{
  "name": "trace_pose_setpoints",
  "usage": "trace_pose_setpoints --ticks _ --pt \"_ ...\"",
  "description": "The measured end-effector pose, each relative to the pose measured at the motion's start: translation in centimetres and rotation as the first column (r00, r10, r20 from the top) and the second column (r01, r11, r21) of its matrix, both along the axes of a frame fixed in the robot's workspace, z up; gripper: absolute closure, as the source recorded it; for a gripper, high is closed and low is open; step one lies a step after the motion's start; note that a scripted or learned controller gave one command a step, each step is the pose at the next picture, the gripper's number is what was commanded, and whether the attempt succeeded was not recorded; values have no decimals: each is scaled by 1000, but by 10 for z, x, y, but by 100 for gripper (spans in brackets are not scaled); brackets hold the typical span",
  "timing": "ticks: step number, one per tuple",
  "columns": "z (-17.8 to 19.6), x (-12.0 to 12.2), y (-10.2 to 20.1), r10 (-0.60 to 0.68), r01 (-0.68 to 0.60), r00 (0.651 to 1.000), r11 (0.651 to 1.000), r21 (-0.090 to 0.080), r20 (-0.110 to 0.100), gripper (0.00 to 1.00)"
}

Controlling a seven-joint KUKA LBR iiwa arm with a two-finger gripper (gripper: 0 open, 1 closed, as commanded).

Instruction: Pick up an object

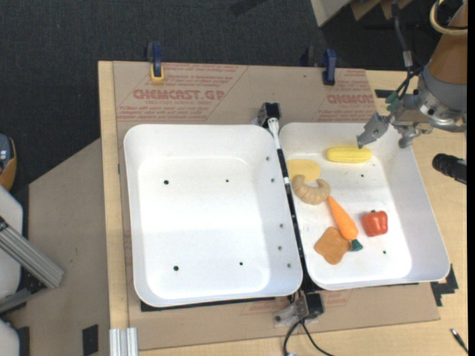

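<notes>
Camera view: my gripper [384, 132], fingers spread and holding nothing, hovers by the corn cob [349, 154] (approach step); next I descend, close.

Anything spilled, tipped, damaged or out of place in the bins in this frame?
Nothing stands out. The corn, yellow piece, croissant, carrot, red pepper and orange piece all lie inside the right bin, none over its rim. The gripper hangs above the corn.
</notes>
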State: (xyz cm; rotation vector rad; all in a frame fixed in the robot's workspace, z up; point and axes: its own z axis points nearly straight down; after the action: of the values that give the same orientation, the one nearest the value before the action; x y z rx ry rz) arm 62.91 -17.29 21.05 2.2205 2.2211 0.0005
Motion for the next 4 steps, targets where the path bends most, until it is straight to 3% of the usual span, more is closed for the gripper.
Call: trace_pose_setpoints --ticks 1,2,3,4 --pt "-114 -59 47 -1 1 1000 1000 -2 6 0" --pt "-126 -109 -6 -6 6 1000 1000 1 -6 0" --pt "-115 -106 -3 -2 2 1000 1000 -1 1 100" --pt "-20 -104 114 11 -12 1000 1000 3 9 100"
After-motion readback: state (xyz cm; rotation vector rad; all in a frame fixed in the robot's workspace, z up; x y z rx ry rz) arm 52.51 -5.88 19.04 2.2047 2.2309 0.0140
